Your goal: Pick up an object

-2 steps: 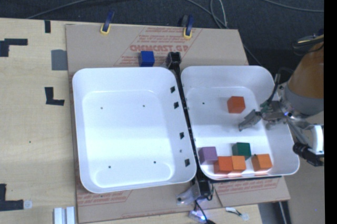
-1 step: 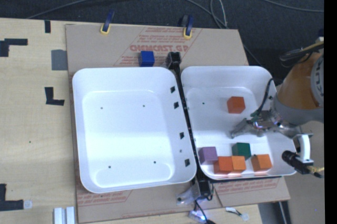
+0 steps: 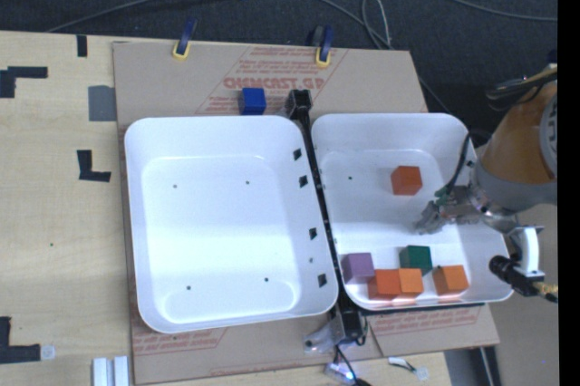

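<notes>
The right bin holds an orange cube near its middle. Along its front wall sit a purple block, a red-orange block, an orange block, a dark green block and another orange block. My gripper reaches in from the right, low over the bin floor, to the right of and below the orange cube and above the green block. Nothing shows between its fingers.
The left bin lies beside the right one. A blue cube rests on the cardboard behind the bins, next to a black clip. Cables trail across the dark floor at the back.
</notes>
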